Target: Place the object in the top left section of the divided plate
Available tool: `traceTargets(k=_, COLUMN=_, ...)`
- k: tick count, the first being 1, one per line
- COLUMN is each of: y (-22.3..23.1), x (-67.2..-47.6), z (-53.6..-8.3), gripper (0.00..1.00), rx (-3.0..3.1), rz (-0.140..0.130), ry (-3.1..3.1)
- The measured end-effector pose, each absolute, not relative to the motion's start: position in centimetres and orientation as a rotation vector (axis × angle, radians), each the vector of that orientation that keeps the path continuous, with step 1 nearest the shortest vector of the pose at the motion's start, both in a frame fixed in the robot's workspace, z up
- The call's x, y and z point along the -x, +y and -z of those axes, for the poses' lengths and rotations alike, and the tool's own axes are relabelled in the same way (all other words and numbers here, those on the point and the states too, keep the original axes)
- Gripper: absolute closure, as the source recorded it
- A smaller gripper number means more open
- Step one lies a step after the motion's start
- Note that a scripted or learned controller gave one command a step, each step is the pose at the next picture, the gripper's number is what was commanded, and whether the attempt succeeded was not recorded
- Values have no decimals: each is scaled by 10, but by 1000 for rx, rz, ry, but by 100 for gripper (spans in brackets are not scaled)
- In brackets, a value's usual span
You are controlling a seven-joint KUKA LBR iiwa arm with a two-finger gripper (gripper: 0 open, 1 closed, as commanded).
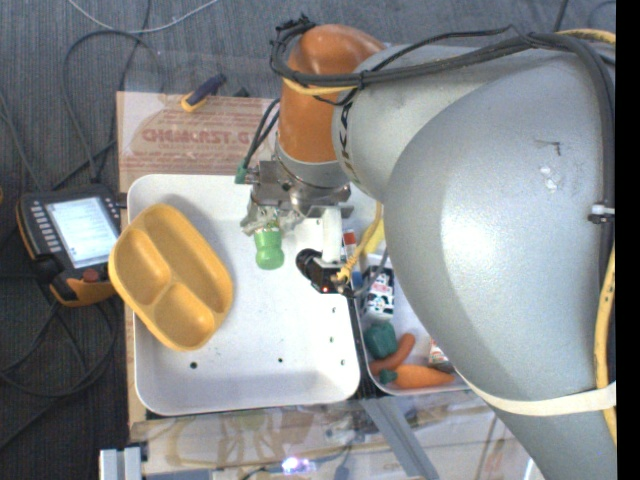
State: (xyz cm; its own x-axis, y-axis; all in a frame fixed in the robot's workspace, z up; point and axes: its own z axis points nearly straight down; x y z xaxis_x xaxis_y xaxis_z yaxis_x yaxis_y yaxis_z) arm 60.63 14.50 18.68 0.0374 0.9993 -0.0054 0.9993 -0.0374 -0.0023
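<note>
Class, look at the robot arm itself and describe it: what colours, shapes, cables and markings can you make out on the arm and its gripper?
The arm is a large, smooth, rounded grey shell. Above the wrist sits a glossy orange band. Black cables run along its top, and a yellow cable runs along its far edge. The gripper is a small grey metal assembly with a green tag at its side.

Bench (140, 413) with two white bins (250, 368)

Yellow divided plate (170, 276); green object (268, 248); white bin (280, 368).
</note>
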Motion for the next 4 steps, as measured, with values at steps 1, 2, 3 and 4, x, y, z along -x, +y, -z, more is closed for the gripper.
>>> traceTargets(k=1, y=155, x=-618, z=-164, gripper=100, rx=-2338, rz=11, ry=2097)
traceTargets(k=2, y=184, x=-621, z=-158, gripper=100, rx=-2336, rz=11, ry=2097)
traceTargets(k=3, y=224, x=-646, z=-155, gripper=100, rx=-2242, rz=9, ry=2196)
traceTargets(k=4, y=180, x=-630, z=-178, gripper=100, rx=-2244, rz=10, ry=2197)
